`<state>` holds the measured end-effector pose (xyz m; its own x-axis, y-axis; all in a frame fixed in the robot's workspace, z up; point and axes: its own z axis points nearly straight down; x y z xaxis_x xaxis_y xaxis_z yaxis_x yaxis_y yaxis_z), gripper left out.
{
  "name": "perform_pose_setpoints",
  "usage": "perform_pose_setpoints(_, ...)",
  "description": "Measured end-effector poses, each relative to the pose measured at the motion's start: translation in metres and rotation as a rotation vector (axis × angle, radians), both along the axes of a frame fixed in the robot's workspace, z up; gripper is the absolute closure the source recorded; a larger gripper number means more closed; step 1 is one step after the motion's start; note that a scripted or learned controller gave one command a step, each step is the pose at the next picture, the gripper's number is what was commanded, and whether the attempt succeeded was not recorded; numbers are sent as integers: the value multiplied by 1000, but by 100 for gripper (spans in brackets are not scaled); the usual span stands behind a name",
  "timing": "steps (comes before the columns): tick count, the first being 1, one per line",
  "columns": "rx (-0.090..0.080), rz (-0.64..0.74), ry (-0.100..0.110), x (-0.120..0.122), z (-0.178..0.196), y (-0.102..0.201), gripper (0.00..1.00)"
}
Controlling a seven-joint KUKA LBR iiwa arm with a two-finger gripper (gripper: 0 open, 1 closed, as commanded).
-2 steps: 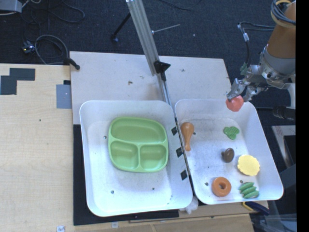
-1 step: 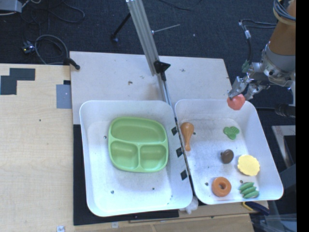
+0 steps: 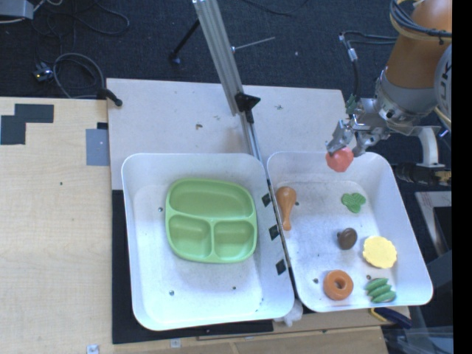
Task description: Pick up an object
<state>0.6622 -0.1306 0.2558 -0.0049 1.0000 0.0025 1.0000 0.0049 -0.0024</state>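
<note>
Lifting step judged in hand: small red rounded toy [image 3: 340,160] seen pinched in gripper [image 3: 345,148] above right white bin [image 3: 402,198]; a straight, slow raise is advised.

Just 1 camera here, mounted up high over the bench and tilted down at a slant, not straight overhead. It's far enough back that both white bins fit: the left bin [image 3: 140,271] with the green divided plate [image 3: 211,220], and the right bin [image 3: 409,268] beside it. Beyond the bins there's dark floor with cables. The arm [image 3: 417,57] comes in right of the bins.
</note>
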Motion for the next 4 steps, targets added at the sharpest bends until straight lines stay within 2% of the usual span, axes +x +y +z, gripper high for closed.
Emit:
perform_pose_setpoints(1,1,0,2,-21,-10,59,100)
perform_pose_setpoints(2,-1,-1,2,-32,-16,102,100)
perform_pose_setpoints(3,0,0,2,-56,-11,156,100)
perform_pose_setpoints(4,-2,-3,5,-79,-26,196,100)
